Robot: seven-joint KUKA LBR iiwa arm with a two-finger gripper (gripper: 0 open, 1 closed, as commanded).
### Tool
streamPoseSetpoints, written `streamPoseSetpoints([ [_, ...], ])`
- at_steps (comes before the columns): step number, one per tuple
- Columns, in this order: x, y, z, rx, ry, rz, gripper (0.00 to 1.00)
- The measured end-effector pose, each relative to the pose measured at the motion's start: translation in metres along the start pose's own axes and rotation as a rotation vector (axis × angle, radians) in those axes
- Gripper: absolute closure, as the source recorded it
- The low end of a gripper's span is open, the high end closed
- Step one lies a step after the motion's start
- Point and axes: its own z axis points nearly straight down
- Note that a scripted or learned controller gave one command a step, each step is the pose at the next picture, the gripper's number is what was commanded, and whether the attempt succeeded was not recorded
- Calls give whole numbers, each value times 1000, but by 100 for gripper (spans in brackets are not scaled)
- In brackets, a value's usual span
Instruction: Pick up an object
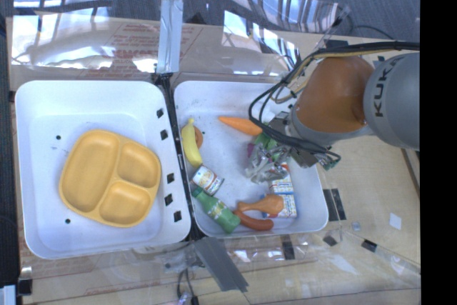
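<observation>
The grey arm with its orange band (335, 96) is cut off at the right, and its wrist hides the far right corner of the right-hand shallow white bin (308, 214) and the tip of the orange carrot (239, 126). The jaws are lost in a crumpled silvery wrapper (265, 166), so their stance cannot be told. Labels on the small white-capped jar (207, 180) and the white carton (284, 196) are too small to read.

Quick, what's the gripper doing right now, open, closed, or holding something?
Gripper: cannot be told; it is low in the right white bin, over a crumpled silvery wrapper.
</observation>
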Motion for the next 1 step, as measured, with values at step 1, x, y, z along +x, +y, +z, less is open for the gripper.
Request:
streamPoseSetpoints([
  [1,0,0,0,0,0,-1,0],
])
